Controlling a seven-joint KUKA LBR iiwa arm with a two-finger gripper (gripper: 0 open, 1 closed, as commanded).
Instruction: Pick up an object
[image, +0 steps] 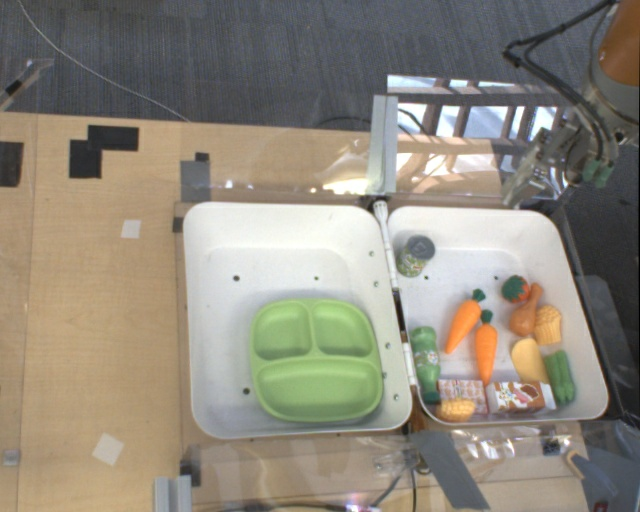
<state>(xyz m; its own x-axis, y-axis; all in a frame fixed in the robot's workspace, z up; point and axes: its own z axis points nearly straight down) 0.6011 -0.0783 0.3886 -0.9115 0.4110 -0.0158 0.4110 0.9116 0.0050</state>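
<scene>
Light wooden surface (90, 330) carries two shallow white plastic bins side by side. Left bin (215, 250): holds a pale green plastic plate with three compartments (316, 360), lying flat toward the near half. Right bin (470, 240): holds the toy food, all crowded into the near and right part; its far half is bare except for a small can.

Arm: grey, orange band (615, 45) at the upper right corner of the view. Gripper (545, 165) hangs beyond the far right corner of the right bin, above the metal frame, well apart from every object. Cannot tell how its jaws stand; that area is cluttered and glary.

Candidates, larger to smaller: two flat snack boxes (500, 396) against the near wall; two orange carrots (474, 330) side by side mid-bin; green bottle (425, 358) along the divider wall; dark green cucumber (561, 378) by the right wall; small can with grey lid (414, 254), standing alone near the divider.

Judgement: approach step, nothing grasped yet. Best target is probably the can or the left carrot, which have free space around them. Items against walls or touching neighbours risk a blocked finger. Descend straight over the middle and close across the narrow side.
</scene>
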